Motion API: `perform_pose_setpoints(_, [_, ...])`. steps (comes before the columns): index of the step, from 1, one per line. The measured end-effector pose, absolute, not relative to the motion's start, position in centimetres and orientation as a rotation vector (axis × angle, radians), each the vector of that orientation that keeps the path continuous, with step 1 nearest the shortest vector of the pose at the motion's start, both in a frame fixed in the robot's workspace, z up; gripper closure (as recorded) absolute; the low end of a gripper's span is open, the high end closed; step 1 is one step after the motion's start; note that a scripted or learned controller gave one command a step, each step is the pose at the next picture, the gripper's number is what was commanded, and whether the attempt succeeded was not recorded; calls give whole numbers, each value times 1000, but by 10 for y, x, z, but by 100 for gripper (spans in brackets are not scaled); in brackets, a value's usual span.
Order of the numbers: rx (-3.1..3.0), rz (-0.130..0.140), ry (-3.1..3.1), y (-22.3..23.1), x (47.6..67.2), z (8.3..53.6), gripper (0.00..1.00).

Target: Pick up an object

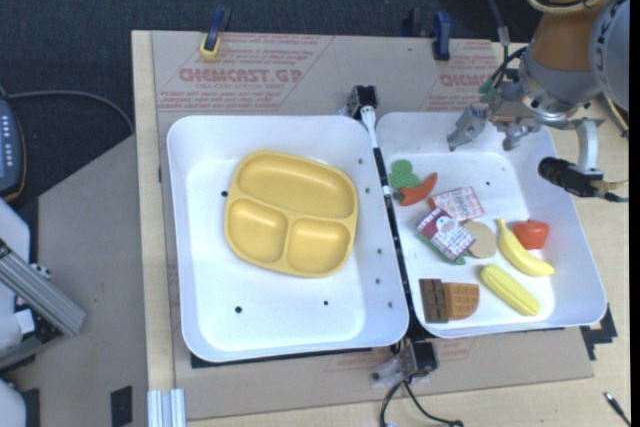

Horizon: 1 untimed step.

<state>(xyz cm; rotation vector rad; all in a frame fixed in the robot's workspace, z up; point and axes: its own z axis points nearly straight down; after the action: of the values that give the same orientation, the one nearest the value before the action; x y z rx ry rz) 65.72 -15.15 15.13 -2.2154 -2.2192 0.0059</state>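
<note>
My gripper hangs over the far edge of the right bin, its two fingers spread apart with nothing between them. Below it in that bin lie a green and red vegetable toy, a red and white packet, a second packet, a round tan biscuit, a banana, a red tomato-like piece, a yellow corn cob and a brown chocolate and waffle piece. All sit nearer the front than the gripper.
The left bin holds a yellow divided plate. Clamps pin the cardboard sheet at the back. A black clip sits where the two bins meet at the rear.
</note>
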Motion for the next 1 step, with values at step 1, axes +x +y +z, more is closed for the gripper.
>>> perform_pose_setpoints(1, [-2218,6,-2217,-155,649,104,0])
